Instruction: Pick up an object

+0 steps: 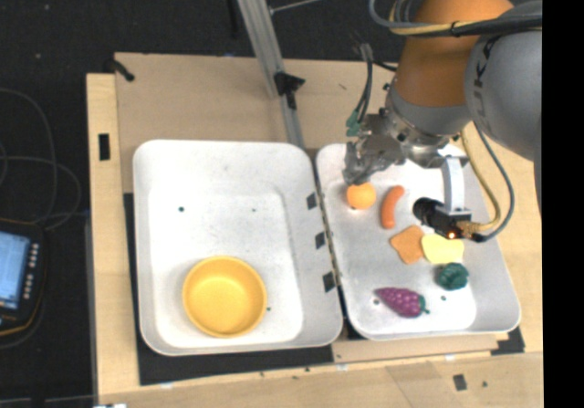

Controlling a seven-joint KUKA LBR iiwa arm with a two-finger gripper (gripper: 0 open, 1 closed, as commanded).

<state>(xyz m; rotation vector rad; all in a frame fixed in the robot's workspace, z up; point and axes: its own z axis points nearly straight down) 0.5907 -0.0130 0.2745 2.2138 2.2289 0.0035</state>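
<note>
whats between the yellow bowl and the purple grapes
In the camera view, between the round yellow plastic bowl and the purple toy grape bunch lie bare white bin floor and the two bins' adjoining raised rims, with no other object.

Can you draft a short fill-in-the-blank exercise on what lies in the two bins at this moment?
1. The yellow bowl sits in the ____ bin as the camera sees it.
2. The gripper hangs just above the small ____ ball.
3. The purple grapes lie near the right bin's ____ edge.

Missing words: left; orange; front
</note>
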